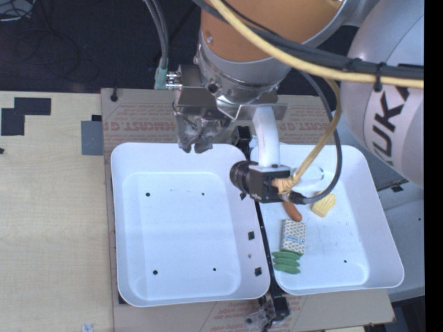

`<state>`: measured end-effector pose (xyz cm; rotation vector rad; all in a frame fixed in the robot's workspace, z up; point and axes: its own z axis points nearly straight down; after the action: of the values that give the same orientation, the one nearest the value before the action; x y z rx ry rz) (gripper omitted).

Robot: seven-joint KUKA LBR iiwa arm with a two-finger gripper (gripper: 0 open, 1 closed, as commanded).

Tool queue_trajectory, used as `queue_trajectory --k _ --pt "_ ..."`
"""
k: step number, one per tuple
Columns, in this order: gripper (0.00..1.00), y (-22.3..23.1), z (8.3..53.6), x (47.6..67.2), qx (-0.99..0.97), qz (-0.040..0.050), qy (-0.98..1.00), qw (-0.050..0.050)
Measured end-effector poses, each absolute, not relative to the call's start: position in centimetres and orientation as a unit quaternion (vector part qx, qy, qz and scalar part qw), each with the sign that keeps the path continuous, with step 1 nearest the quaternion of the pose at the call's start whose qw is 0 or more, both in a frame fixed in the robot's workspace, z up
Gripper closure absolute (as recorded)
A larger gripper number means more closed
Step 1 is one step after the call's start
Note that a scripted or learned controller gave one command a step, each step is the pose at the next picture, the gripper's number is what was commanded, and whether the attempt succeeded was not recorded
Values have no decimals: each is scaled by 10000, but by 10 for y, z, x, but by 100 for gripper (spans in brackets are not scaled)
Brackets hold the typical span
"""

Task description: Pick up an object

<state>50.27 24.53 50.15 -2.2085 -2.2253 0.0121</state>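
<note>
1. Grey robot arm with orange band (277, 19): enters from the right and fills the upper middle, hanging over the far edges of both bins.

2. Pale wooden table (48, 220): bare surface to the left, with brown cardboard sheet (138, 116) under the bins, its printed border showing beyond their far rims.

3. Left shallow white plastic bin (128, 254): flat floor with small dark holes, nothing lying in it; wide open room across the whole floor. Its right rim touches the neighbouring bin along the centre seam.

4. Right shallow white plastic bin (374, 254): right half and near corner of the floor are free; all contents cluster near the left rim and centre.

5. Tool (197, 142): grey metal, hanging above the far rim of the left bin, tips close to the rim line. Whether it is spread or pressed together, cannot tell; nothing is visible between the tips.

6. Black cylindrical fitting on white curved stem (259, 180): over the seam between bins, with yellow cable (315, 154) looping by.

7. Small box with blue-and-white speckled pattern (293, 236): rectangular, lying flat in the right bin near its left rim.

8. Green pea-pod shaped piece (286, 261): just beside the box, on its near side.

9. Yellow ridged wedge (323, 205): mid-bin, apart from the box.

10. Orange oblong piece (294, 211): between fitting and box.
</note>
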Motion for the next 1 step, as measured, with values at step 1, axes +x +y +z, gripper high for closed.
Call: queue_trajectory --k 1 --pt "100 243 473 574 -7078 37 -7064 6"
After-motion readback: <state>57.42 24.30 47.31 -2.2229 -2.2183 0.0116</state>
